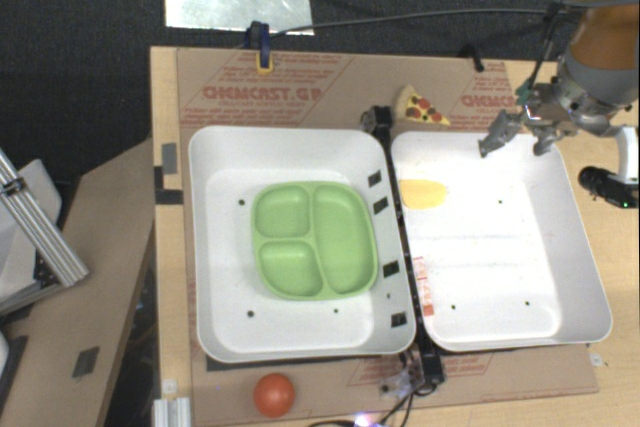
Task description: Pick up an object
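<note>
Table w/ two white bins: fingers [520, 137] spread open, holding nothing, above right bin [560, 245]; yellow object [423, 193] lies down-left of them.

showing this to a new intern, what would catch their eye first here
Probably the bright green divided tray in the middle of the left bin. Next, the yellow piece near the right bin's upper left corner, with the gripper open above that bin's far edge.

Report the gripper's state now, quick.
Two-finger gripper: open, holding nothing, hovering over the far right corner of the right shallow white bin, well away from the flat yellow piece.
</note>
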Robot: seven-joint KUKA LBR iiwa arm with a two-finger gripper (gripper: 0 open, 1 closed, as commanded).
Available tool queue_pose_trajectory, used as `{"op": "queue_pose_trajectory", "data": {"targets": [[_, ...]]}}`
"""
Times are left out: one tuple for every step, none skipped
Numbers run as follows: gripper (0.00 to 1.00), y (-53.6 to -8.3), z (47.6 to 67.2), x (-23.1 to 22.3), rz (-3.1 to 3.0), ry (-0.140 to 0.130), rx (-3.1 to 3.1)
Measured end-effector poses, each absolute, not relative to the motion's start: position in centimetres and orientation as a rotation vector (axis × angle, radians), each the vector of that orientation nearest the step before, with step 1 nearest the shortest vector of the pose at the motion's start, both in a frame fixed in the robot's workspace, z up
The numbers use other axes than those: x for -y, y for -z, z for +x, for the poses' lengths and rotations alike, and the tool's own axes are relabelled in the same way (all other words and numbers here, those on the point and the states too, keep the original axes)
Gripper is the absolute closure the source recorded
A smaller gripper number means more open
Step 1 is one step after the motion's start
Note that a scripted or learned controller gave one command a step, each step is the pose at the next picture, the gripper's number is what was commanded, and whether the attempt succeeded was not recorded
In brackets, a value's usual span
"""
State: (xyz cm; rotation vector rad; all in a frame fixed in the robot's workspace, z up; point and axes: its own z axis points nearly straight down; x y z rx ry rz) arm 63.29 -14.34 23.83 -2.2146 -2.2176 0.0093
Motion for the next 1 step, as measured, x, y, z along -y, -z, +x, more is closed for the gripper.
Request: {"op": "queue_pose_trajectory", "data": {"targets": [[0.0,-24.54,63.51,14.32,-2.219,0.001,2.226]]}}
